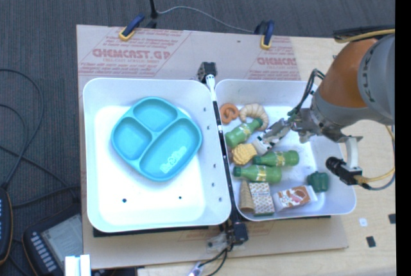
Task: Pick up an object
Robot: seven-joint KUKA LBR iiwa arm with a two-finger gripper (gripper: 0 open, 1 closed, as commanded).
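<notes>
The right bin holds several toy foods. Among them are an orange pretzel, a tan croissant, a yellow corn piece and green bottles. A waffle piece, a small carton and a dark green piece lie near the front wall. My gripper hangs over the middle of this bin, just right of the upper green bottle and above the corn. It is open, with nothing between its fingers.
A blue divided plate lies in the left bin. The two bins meet at a raised rim. The grey arm with its orange band crosses the right bin's right side. Two clamps hold the board at the back.
</notes>
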